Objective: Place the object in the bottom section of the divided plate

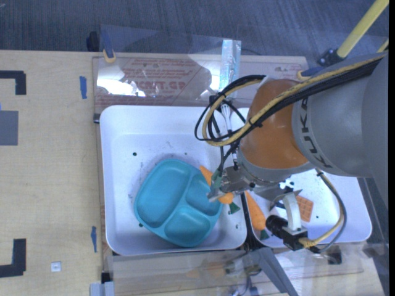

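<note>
A light blue divided plate (176, 205) lies tilted in the left white bin (123, 140), with three sections showing. My gripper (218, 189) hangs over the plate's right rim, below the arm's orange band (271, 131). Small orange pieces (206, 174) sit right at the gripper's tip, one above it and one just below at the plate's edge. The wrist hides much of them, so I cannot tell whether any piece is held.
An orange toy carrot (256, 212) with a green end lies across the divider between the bins. An orange ridged piece (305, 206) rests in the right bin (358, 221). Cables (213, 119) loop off the wrist over the left bin's back.
</note>
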Controlling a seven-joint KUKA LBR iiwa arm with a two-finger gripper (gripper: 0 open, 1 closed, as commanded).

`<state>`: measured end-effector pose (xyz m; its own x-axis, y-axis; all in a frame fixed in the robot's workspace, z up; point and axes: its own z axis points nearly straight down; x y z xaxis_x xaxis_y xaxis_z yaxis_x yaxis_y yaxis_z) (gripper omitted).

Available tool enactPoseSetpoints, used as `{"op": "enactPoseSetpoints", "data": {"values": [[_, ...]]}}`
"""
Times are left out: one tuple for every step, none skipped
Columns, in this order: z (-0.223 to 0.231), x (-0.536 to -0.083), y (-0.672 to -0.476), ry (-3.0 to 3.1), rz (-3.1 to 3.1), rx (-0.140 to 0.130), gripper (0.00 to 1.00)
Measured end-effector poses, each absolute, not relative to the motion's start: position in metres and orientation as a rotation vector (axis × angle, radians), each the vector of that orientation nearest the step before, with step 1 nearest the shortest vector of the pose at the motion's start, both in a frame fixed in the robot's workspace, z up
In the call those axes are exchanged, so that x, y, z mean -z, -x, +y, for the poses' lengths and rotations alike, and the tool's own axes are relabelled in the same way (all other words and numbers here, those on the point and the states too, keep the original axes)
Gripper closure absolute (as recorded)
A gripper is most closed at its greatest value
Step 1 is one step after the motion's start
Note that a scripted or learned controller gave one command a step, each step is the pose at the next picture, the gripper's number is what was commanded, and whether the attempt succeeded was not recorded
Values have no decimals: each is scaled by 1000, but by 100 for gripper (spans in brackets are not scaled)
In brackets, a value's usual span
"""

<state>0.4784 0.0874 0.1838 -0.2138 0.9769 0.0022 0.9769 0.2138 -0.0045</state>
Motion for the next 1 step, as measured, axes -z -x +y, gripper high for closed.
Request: {"op": "enactPoseSetpoints", "data": {"values": [[113, -250, -518, 2110, -2330, 6, 100]]}}
